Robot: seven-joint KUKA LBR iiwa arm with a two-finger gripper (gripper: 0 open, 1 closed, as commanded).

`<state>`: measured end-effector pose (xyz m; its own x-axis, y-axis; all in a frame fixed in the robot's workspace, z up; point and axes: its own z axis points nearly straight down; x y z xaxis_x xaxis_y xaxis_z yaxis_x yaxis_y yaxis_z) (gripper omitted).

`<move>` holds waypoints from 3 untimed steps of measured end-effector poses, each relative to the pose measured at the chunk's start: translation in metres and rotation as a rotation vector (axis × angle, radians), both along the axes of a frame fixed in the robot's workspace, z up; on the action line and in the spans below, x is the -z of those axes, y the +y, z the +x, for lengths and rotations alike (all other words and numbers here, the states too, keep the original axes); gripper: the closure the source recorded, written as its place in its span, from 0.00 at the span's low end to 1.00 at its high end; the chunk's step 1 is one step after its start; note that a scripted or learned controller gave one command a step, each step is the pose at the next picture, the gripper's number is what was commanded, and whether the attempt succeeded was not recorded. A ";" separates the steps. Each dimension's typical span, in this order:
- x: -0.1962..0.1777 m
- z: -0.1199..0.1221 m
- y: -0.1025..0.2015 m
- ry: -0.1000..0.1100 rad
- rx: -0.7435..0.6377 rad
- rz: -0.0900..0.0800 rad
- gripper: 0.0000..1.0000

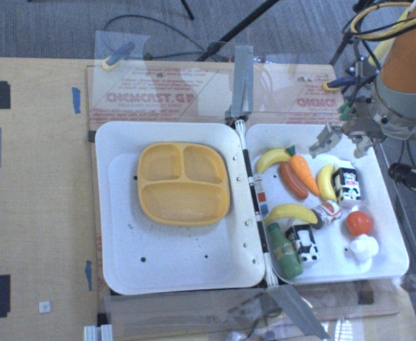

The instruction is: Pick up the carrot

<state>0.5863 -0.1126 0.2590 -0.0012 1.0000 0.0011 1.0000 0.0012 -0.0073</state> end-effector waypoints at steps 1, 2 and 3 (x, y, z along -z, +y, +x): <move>0.161 0.040 -0.011 -0.002 0.065 0.000 0.00; 0.154 0.041 -0.011 -0.002 0.066 0.001 1.00; 0.077 0.082 0.041 -0.006 -0.063 -0.001 1.00</move>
